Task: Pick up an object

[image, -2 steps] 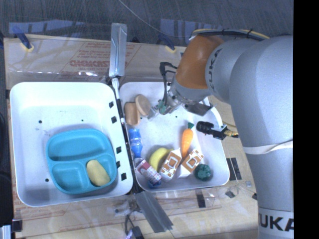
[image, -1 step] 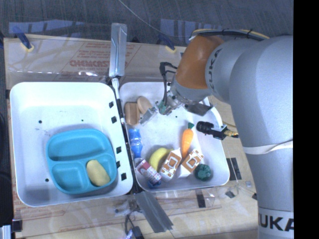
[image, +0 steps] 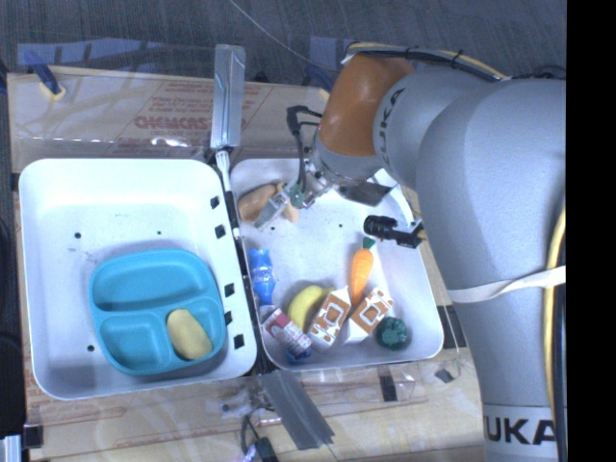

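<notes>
Two bins: shallow white plastic, side by side on the bench. L bin, R bin.
Arm: grey KUKA arm w/ orange band, in from the view's R, wrist over far end of R bin.
Tool: gripper sits low at R bin's far-L corner.
Tool state: wide or narrow, can't tell from this angle.
Task obj: tan rounded bread roll lies in R bin's far-L corner, right beside the gripper. Touching or not, can't tell.
R bin, mid: blue plastic bottle along L wall. Orange carrot w/ green top lies nr centre-R.
R bin, near end: yellow lemon-like fruit. Brown-and-white waffle-look block just beside it, second waffle-look block at carrot's lower end. Dark green broccoli-like lump is nr the R corner. Red-and-white small can is nr the L corner.
L bin: light-blue compartment tray. Yellow oval potato-like obj sits in its near-R compartment.
</notes>
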